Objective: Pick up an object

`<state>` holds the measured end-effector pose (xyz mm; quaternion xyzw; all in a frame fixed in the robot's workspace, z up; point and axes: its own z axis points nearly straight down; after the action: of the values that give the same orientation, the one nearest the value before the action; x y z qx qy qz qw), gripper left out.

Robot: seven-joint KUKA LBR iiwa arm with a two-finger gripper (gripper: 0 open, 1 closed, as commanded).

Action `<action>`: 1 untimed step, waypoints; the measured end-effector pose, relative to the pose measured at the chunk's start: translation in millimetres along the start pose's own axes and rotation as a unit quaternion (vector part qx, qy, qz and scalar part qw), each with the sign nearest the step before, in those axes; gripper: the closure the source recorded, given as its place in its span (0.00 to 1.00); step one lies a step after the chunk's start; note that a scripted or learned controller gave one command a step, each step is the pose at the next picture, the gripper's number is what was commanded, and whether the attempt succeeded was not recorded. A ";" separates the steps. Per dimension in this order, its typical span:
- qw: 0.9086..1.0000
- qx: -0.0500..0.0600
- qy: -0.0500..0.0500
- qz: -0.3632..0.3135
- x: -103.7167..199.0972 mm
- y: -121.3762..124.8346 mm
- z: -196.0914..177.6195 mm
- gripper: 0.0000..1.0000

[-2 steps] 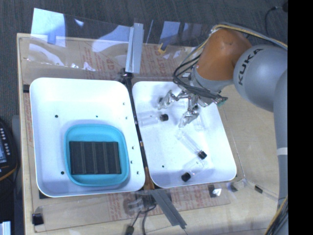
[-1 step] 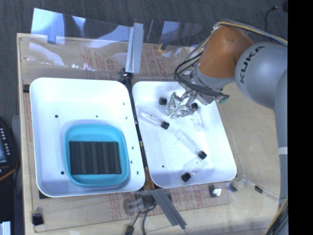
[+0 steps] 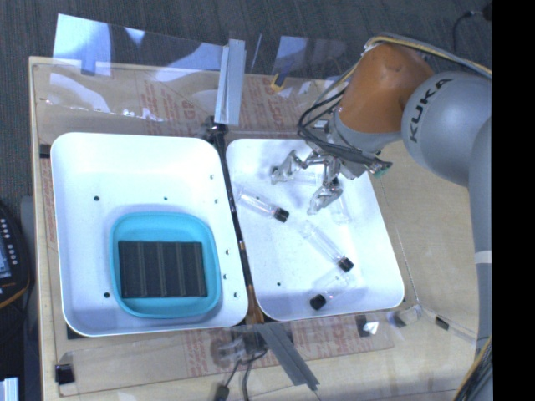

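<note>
Three clear vials with black caps lie in the right bin (image 3: 380, 249). One vial (image 3: 262, 207) is near the bin's left wall, a second vial (image 3: 328, 251) lies in the middle, and a third vial (image 3: 331, 294) rests by the front wall. My gripper (image 3: 306, 182) hangs low over the back half of this bin, below the orange wrist band (image 3: 376, 90). Its two metal fingers (image 3: 286, 169) are spread apart, so it is open with nothing between them. The nearest vial sits just left of and in front of the fingertips.
The left bin (image 3: 84, 182) holds a blue tray (image 3: 165, 266) with a dark ribbed insert. A metal bar (image 3: 227, 82) stands behind the divide between the bins. The grey arm (image 3: 443, 124) covers the right bin's back right corner.
</note>
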<state>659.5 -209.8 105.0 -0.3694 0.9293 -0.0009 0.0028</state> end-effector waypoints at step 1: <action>0.980 -0.002 0.001 -0.197 -6.9 10.5 -67.8 0.00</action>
<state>656.8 -197.5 172.9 -0.5450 0.8384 -0.0001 0.0011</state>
